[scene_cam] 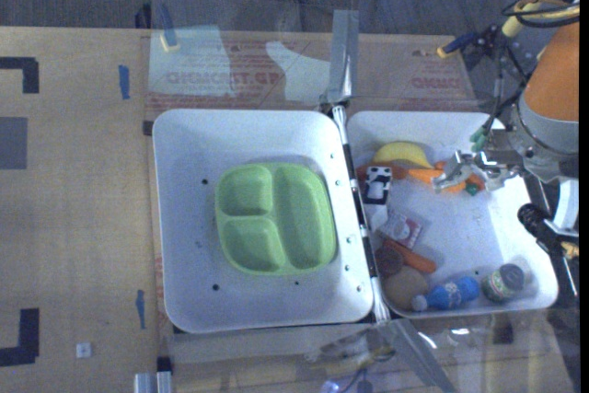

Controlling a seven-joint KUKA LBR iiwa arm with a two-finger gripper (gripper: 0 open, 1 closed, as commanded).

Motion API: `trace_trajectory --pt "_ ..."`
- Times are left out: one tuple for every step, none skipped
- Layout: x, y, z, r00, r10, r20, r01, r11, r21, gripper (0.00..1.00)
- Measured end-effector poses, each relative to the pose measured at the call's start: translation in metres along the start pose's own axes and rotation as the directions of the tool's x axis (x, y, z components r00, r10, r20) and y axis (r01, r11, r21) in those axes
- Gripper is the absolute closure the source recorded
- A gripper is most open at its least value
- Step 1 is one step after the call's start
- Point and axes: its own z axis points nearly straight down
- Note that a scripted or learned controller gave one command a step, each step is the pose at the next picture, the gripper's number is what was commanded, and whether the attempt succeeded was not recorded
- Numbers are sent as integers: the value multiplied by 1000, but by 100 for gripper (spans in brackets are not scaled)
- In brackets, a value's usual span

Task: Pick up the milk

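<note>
The end effector hangs over the upper part of the right bin, with the grey arm and its orange band reaching in from the right side of the camera view. Its 2 fingers are hard to separate from the metal parts around them, so I cannot tell how far apart they stand, and nothing is visibly caught between them.

The milk, a small white carton with black patches, lies well to the left of the end effector, against the left wall of the right bin. Between the milk and the end effector sits a yellow banana, with an orange carrot just below it, its tip near the fingers. Further down from the end effector lie a crumpled silver packet, a red-orange piece, a brown round item, a blue bottle and a small dark tin in the lower right corner.

Far to the left of the end effector, the left bin holds a green divided plate with 3 compartments. Both bins rest on the table.
</note>
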Motion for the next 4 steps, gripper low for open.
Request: trace_trajectory --pt "5 -48 117 982 190 -2 -190 982 -3 0" --pt "2 -49 110 980 198 -3 -198 980 2 100" --pt "-86 -62 7 964 -265 2 265 964 -4 100" --pt "-92 -68 -35 987 158 1 -158 987 -3 100"
